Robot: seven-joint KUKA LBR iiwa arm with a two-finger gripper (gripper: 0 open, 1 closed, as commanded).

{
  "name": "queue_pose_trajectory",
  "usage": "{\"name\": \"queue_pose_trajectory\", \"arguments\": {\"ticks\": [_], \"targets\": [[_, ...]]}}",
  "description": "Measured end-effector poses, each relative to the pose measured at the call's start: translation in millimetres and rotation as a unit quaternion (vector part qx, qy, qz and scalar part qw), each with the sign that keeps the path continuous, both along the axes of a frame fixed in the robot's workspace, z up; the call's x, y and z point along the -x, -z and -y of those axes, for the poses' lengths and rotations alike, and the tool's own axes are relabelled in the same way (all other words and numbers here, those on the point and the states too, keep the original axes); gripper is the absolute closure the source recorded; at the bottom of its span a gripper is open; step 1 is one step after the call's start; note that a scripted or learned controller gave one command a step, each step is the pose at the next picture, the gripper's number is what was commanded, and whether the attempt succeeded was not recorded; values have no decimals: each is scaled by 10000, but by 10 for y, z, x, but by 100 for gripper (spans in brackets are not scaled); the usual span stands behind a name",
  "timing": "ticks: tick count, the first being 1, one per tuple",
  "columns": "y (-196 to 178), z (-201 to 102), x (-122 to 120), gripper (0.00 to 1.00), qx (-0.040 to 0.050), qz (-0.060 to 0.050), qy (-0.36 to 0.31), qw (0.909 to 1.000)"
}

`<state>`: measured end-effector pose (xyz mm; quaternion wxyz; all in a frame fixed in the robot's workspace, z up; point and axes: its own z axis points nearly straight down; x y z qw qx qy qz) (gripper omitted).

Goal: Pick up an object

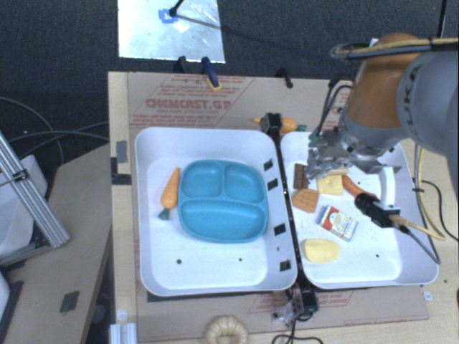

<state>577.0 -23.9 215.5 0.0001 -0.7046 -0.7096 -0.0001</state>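
Right bin [401, 264] — hand [320, 165] over cheese [330, 185], grip unclear.

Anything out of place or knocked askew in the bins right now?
Nothing looks spilled or damaged. The carrot lies loose on the left bin floor beside the blue divided plate, not on it. One orange item sits outside the bins, behind the right bin. The gripper hovers over the right bin's jumbled items.
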Motion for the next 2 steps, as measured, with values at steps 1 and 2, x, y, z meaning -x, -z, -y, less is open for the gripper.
{"name": "queue_pose_trajectory", "arguments": {"ticks": [1, 2], "targets": [[-63, 153, 58, 100, 1, 5, 35, 10000], [-105, 151, 51, 100, 0, 7, 24, 10000]]}}
